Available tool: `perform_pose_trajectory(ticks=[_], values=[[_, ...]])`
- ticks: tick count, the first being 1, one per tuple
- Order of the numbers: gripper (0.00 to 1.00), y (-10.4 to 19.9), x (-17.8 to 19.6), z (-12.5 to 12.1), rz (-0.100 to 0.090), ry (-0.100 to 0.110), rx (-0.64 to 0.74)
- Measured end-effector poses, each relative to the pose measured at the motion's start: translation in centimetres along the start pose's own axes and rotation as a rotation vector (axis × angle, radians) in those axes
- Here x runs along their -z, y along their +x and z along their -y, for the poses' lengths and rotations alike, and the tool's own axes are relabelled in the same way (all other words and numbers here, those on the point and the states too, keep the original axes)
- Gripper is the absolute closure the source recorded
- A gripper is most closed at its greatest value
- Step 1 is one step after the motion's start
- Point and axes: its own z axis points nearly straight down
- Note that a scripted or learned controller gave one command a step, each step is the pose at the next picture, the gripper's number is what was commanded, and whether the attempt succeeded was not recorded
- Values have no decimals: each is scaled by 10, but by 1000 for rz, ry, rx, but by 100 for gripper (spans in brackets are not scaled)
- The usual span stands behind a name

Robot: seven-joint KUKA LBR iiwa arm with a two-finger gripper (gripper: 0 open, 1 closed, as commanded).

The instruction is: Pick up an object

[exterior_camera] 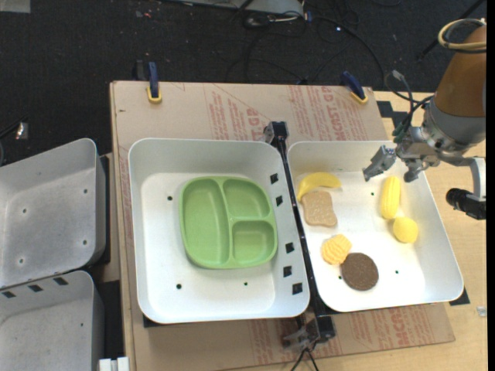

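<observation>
Two shallow white bins sit side by side on a cardboard-topped bench (232,103), photographed from above at a slant. At far left, off the bench, lie two spare white trays (46,207). The left bin (155,168) holds a green divided plate (229,222), lying flat near its centre. The right bin (433,277) carries six pieces of toy food: a yellow banana (319,182) near the dividing wall, a slice of brown bread (319,208) just below it and touching it, a ridged yellow chip (336,249) lower down, a round dark brown cookie (360,271) just beside the chip, an ear of yellow corn (390,196) standing lengthwise toward the right, and a yellow lemon (405,229) just under the corn. Reaching in from the right, the grey arm with its orange band (462,72) hangs its gripper (395,165) over the bin's upper right corner, above the corn; its two fingers are spread apart with nothing between them. Blue and yellow clamps (153,83) pin the bench's far edge.
</observation>
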Motion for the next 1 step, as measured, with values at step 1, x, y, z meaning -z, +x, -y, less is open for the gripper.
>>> perform_pose_trajectory(ticks=[1], values=[[0,0,7,-3,3,-13,3]])
